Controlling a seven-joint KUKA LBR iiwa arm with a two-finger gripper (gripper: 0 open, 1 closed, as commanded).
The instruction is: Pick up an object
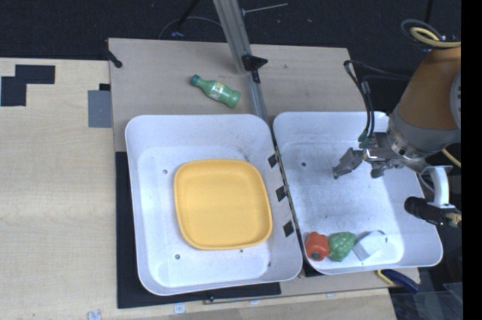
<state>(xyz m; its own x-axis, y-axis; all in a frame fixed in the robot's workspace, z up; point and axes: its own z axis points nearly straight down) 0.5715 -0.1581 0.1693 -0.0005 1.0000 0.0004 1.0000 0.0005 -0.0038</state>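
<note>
Object to pick up could be any of a few things here, so here's the rundown from biggest down. The table [316, 66] carries two shallow white bins side by side. The left bin [151, 160] has a big yellow plate [222, 203] lying flat in the middle of it, pretty much taking up the whole floor of that bin. The right bin [331, 198] is mostly bare white floor, with three small things bunched together at its near edge: a whitish block [370, 245] toward the right, a green lumpy piece [342, 245] just beside it, and a red-orange piece [317, 245] touching the green one on the left.

The arm comes in from the right and its gripper [361, 164] hangs over the upper middle of the right bin, well apart from that little cluster. Fingers look spread, one dark finger [345, 164] pointing left, and nothing between them.

Outside the bins, a small green bottle [216, 91] lies on its side on the table behind the left bin, near a slanted metal rail [230, 13].
</note>
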